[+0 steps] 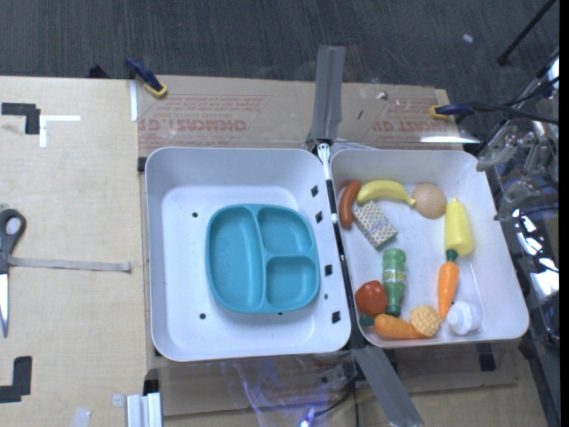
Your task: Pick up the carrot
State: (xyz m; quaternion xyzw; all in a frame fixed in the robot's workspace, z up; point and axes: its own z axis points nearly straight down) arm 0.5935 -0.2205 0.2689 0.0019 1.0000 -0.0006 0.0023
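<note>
Bottom edge: metal strip (387,398) running diagonally out from under the seam between the two bins, sitting on the cardboard sheet (258,118) that covers this part of the counter (62,229). Left bin (164,238) holds a teal divided plate (263,258), three compartments. Right bin (498,238) has the toy food: carrot (447,283) upright-ish in the right half, green top touching the lower end of the yellow corn (458,227), white garlic (461,317) just below its tip. Also banana (385,190), egg (428,199), sausage (348,203) along the left wall, green bottle (393,279), tomato (371,297). Counter left of the bins is light wood with scissors (7,265) at the edge and black tape marks. Clamps (147,76) pin the cardboard at the back; dark carpet floor (222,16) beyond. Arm hardware at far right, clear of the bins; tool state: cannot tell.
</note>
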